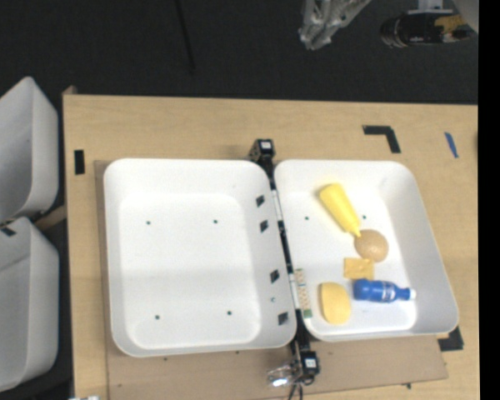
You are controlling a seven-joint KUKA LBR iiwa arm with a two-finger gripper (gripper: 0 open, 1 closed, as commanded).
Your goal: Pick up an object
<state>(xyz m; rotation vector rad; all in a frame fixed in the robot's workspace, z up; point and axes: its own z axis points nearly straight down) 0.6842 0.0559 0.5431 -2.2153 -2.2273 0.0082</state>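
The right bin holds several items. A yellow cone-shaped piece lies near its middle, with a tan round object just below it. A small yellow block sits under that. A blue bottle with a white cap lies on its side near the front, beside a yellow rounded object. My gripper hangs high at the top of the camera view, well behind the bins and far from every object, with nothing seen in it.
The left bin sits beside the right one on the tan bench. Black clips run along the seam between the bins. White rounded casings stand at the far left. Black tape marks lie behind the right bin.
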